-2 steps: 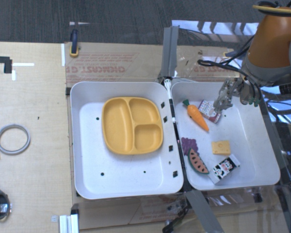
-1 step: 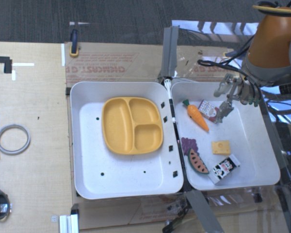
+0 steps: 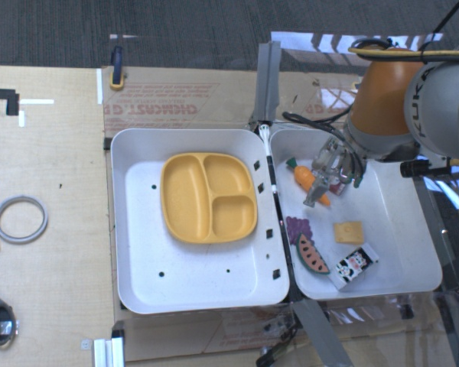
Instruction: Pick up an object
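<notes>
My tool (image 3: 321, 191) hangs low over the right bin (image 3: 413, 281), near its back left part, at the end of my grey arm with the orange band (image 3: 386, 98). It sits right over a small orange carrot (image 3: 304, 177) with a green tip, which lies near the bin's left wall. I cannot tell how my tool stands, and I cannot tell whether it touches the carrot or merely covers part of it.

Other things lie in the same bin, toward the front. A purple bunch of grapes (image 3: 296, 226) rests against the left wall, and a watermelon slice (image 3: 312, 255) lies just in front of it. A tan square of bread (image 3: 349, 232) sits near the bin's middle, apart from my tool. A small black-and-white carton (image 3: 355, 264) lies tilted near the front wall, just beside the watermelon slice.

The left bin (image 3: 138, 274) holds a yellow divided plate (image 3: 209, 197), set toward its back right part.

On the tabletop (image 3: 53, 281) to the left lies a grey ring (image 3: 18, 219), well apart from both bins.
</notes>
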{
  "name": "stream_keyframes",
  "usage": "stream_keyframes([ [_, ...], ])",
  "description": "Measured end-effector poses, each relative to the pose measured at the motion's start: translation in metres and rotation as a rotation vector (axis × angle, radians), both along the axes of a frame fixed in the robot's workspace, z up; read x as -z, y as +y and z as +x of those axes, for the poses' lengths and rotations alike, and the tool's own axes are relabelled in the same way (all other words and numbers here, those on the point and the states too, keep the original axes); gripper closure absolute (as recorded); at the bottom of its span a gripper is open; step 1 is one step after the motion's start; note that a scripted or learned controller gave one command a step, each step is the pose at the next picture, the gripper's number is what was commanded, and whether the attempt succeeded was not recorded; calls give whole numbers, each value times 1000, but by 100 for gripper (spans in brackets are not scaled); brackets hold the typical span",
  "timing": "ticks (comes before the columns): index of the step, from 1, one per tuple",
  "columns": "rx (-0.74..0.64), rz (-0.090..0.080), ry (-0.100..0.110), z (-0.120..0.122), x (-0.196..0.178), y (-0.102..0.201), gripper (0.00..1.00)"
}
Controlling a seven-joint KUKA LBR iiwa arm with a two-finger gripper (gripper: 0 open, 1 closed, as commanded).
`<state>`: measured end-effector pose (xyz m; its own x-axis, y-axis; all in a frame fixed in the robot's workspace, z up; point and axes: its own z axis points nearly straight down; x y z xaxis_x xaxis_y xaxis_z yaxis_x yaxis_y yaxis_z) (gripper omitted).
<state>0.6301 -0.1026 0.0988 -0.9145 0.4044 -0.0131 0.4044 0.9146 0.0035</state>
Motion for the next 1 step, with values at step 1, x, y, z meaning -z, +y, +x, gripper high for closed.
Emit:
stream_keyframes([
  [1, -1, -4, -13, 3, -12, -1, 100],
])
